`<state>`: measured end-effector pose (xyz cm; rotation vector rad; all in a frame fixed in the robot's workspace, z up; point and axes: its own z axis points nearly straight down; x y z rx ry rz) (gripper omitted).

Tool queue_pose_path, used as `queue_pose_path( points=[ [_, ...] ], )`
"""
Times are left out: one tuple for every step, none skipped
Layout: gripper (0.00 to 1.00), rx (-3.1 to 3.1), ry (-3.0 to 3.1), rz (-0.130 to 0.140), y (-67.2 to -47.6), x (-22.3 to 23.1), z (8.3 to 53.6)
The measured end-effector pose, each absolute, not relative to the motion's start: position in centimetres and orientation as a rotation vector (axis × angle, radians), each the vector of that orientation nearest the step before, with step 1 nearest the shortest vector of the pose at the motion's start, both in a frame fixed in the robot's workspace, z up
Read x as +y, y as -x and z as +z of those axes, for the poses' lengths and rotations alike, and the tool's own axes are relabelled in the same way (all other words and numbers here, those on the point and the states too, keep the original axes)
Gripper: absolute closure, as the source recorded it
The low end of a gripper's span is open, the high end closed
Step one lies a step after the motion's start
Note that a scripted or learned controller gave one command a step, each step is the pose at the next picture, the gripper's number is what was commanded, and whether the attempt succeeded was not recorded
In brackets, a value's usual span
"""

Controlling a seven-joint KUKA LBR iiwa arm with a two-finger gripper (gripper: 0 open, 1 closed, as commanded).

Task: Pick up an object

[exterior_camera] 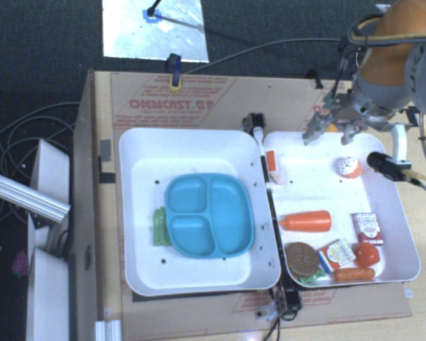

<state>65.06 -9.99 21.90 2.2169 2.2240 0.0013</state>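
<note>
Right bin (401, 222), pincer (331, 132) spread open above its rim (holding nothing), arm cropped.

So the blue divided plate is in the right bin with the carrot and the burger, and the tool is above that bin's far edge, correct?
Not quite. The camera view shows the blue divided plate in the left bin, beside a green item. The carrot and the burger lie in the right bin, and the tool is above that bin's far edge.
</note>
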Motion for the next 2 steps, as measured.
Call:
queue_pose_path(
  points=[
    [0.0,2.223,-2.22,0.0,-56.8,-8.2,18.4],
    [0.0,2.224,-2.222,-0.002,-48.6,-9.1,9.2]
  ],
)
